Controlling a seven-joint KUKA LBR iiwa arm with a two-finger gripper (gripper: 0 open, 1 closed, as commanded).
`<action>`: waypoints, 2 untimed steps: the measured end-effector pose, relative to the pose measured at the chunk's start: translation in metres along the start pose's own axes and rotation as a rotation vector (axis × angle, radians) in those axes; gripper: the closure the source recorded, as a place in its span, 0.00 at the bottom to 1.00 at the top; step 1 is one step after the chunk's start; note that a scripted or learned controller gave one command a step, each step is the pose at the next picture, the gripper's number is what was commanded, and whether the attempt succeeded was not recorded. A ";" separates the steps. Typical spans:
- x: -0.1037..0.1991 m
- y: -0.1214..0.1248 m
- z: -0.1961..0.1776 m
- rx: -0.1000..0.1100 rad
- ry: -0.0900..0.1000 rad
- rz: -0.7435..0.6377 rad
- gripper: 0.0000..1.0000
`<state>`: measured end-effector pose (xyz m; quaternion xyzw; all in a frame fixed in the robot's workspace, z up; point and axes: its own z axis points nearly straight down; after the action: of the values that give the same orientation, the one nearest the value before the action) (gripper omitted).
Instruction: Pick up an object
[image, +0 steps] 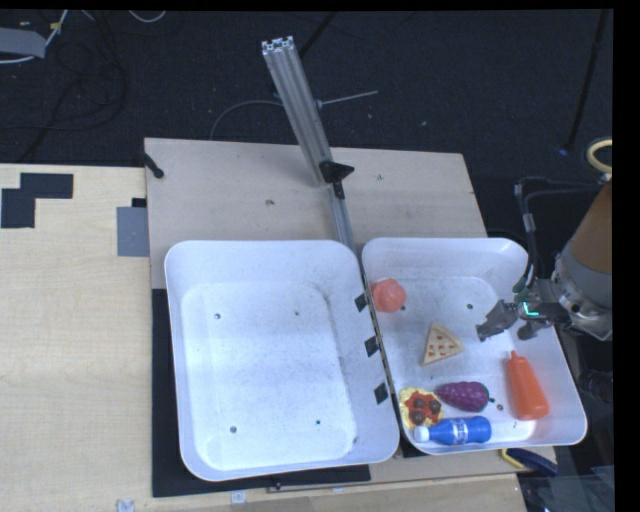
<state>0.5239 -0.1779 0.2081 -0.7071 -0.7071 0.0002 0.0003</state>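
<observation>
Objects for picking all lie in the right-hand shallow white bin (455, 255). Nearest the divider sits a small round pinkish-red ball (389, 295), and a flat triangular pizza-slice toy (441, 345) lies near the middle of the bin floor. Along the near wall I can see a round yellow-and-red patterned piece (421, 407), a dark purple bunch of toy grapes (464, 395) just beside it, and a blue and white plastic bottle (458, 432) lying on its side against the rim. An orange-red squeeze bottle (525, 387) lies toward the right side. The grey two-finger gripper (497, 324) hangs over the bin's right part, above the orange-red bottle and well right of the pizza slice, its dark fingers spread apart with nothing between them. The left-hand shallow white bin (262, 350) sits alongside.
</observation>
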 end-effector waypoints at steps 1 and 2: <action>0.000 0.000 0.000 0.000 0.000 0.000 0.00; 0.009 -0.005 0.057 0.005 0.001 -0.001 0.00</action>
<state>0.5188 -0.1689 0.1509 -0.7068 -0.7074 0.0015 0.0024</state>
